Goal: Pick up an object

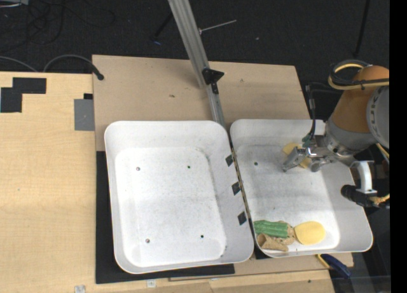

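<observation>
The gripper sat low in the right bin, over a partly hidden yellowish item; its grip could not be made out. A green piece, tan piece and yellow disc crowded the near rim. The left bin offered open floor.

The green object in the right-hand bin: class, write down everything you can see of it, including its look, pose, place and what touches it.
The green object is small, elongated and dark green, with a bumpy, soft-looking surface; its material cannot be told for certain. It lies flat, lengthwise across the near left corner of the right bin, close to the bin's left wall. A tan object sits against its near side, and a round yellow object lies just to its right, seemingly touching. The gripper is far off, over the bin's far part.
</observation>
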Action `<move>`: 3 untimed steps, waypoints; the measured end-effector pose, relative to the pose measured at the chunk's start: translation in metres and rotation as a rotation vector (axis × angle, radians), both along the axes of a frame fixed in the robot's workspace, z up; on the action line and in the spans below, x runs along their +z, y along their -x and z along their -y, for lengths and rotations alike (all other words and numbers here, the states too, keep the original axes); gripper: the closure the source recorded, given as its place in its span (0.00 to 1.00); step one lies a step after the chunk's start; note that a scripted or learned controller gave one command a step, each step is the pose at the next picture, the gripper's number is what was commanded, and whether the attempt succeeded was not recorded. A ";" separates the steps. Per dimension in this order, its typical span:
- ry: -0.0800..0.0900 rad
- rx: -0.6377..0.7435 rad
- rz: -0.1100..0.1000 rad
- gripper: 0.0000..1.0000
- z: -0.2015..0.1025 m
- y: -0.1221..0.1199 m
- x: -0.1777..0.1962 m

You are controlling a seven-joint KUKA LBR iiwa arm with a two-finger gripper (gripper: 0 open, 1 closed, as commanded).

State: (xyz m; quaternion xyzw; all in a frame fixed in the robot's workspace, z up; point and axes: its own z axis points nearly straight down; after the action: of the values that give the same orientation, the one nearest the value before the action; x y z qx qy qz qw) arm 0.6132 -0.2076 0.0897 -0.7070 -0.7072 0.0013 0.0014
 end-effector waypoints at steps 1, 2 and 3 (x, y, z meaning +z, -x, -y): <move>0.000 0.001 0.001 1.00 0.000 0.000 0.011; 0.001 0.000 0.006 1.00 0.002 -0.003 0.054; 0.002 0.001 0.009 1.00 0.004 -0.004 0.118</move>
State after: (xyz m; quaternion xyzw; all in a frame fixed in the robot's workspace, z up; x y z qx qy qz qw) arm 0.6174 -0.2114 0.2079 -0.7065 -0.7077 -0.0012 -0.0024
